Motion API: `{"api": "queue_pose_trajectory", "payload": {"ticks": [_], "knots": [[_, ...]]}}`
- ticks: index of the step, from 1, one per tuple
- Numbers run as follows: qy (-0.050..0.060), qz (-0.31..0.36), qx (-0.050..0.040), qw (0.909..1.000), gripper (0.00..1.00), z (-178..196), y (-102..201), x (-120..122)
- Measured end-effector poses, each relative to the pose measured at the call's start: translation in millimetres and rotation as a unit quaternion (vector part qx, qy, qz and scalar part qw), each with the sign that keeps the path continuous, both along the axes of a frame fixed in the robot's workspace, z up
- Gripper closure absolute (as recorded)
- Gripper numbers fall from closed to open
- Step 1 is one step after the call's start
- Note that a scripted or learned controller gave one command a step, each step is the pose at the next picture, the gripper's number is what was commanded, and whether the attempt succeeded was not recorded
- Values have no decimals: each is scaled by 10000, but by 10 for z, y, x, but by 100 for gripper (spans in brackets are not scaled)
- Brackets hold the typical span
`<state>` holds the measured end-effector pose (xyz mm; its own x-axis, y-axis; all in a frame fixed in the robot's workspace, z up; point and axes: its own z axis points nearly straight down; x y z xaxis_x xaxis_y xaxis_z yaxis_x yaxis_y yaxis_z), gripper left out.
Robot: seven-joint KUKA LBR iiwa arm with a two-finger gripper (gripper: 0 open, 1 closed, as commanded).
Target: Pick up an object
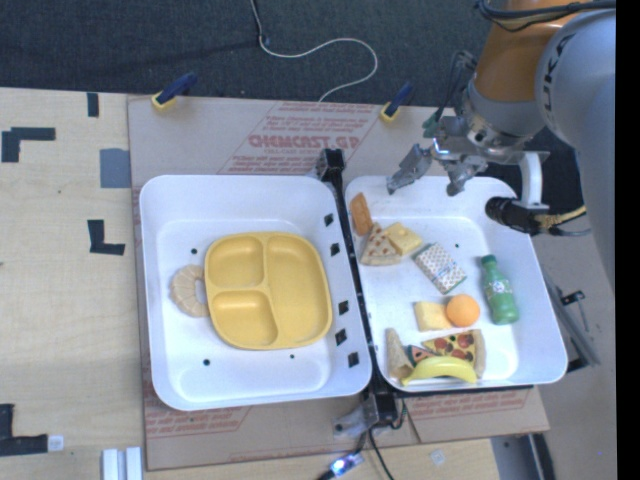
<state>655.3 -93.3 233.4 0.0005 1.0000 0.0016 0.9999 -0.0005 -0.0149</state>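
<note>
Cardboard sheet (300,143) under both bins; blue clamps (173,90) at 11 & 1 o'clock; white cable (330,48) looping 12 o'clock.

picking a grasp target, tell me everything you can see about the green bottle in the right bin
The green bottle is small, looks like glossy plastic, with a narrower neck, a green cap and a pale label band around its middle. It lies on its side on the right bin's floor near the right wall, cap pointing toward the far edge. The orange ball sits just left of it, close but seemingly apart.
</note>
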Motion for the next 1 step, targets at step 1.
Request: {"api": "queue_pose_trajectory", "payload": {"ticks": [1], "knots": [[-68,12,-7,10000,0,82,1,25]]}}
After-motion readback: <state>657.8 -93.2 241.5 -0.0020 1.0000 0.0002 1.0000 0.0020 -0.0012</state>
